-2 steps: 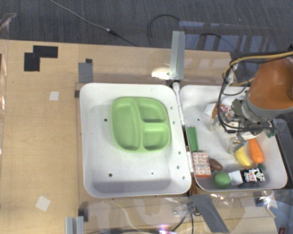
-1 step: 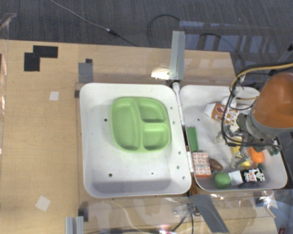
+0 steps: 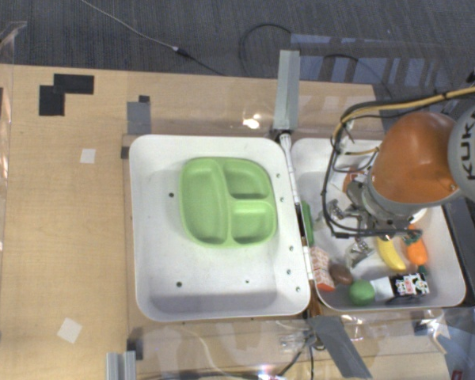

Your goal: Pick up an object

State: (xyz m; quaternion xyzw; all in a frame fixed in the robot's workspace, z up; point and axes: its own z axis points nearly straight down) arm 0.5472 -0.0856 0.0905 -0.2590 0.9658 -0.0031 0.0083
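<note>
Tray (image 3: 226, 202) in left bin (image 3: 154, 283) — alone.

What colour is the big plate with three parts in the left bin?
Light green. The divided plate shows clearly in the camera view, sitting in the left white bin.

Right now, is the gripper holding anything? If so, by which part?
Cannot tell. The gripper is low in the right bin, beside the banana, but the arm's wrist covers it; nothing shows between its fingers.

Right bin (image 3: 456, 285) crowded — banana (image 3: 389, 253), carrot (image 3: 416, 251), lime (image 3: 362, 293) packed close.
</note>
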